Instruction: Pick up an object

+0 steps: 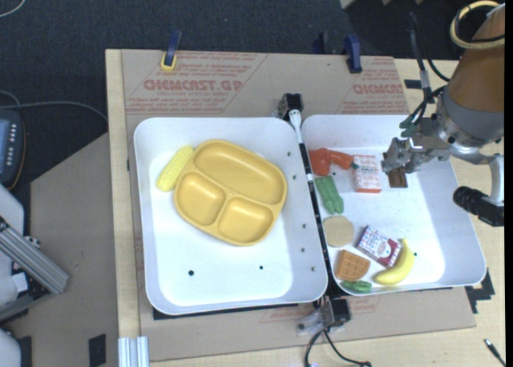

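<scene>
Toy food fills right bin; bench board reads "CHEMCAST GP".

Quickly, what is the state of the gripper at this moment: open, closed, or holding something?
Gripper: it cannot be told; it hangs over the right bin, beside the small carton.

yellow tray, corn cob, perhaps plastic

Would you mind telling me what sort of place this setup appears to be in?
Most likely a robotics lab bench for pick-up trials. A robot arm reaches over two white bins clamped on a cardboard-covered bench, and the things in them are toy food: a banana, a corn cob beside a yellow tray.
</scene>
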You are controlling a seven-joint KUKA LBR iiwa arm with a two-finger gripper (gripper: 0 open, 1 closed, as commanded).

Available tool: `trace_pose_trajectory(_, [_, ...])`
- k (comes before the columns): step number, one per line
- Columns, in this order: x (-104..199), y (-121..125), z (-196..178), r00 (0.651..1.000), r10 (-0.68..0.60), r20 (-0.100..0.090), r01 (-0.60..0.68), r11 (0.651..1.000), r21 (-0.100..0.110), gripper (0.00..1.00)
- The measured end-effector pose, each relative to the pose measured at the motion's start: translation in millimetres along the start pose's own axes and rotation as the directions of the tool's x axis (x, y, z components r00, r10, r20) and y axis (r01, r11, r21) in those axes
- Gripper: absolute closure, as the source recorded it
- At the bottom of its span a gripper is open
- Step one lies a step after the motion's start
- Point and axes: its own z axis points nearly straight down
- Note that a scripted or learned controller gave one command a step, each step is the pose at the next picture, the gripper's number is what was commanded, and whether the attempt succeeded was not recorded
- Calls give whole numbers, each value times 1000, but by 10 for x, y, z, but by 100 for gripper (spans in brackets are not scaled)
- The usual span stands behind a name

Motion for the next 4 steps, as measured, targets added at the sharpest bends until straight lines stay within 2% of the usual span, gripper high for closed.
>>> trace_pose_trajectory(1, [403,436,97,1000,-4,-2,4,1000,0,100])
trace_pose_trajectory(2, [621,784,-87,1000,-3,-1,3,1000,-2,100])
trace_pose_trajectory(3, [632,743,125,1000,0,-2,0,1000,8,100])
trace_pose_trajectory(4, [676,859,-40,1000,0,0,0,1000,0,100])
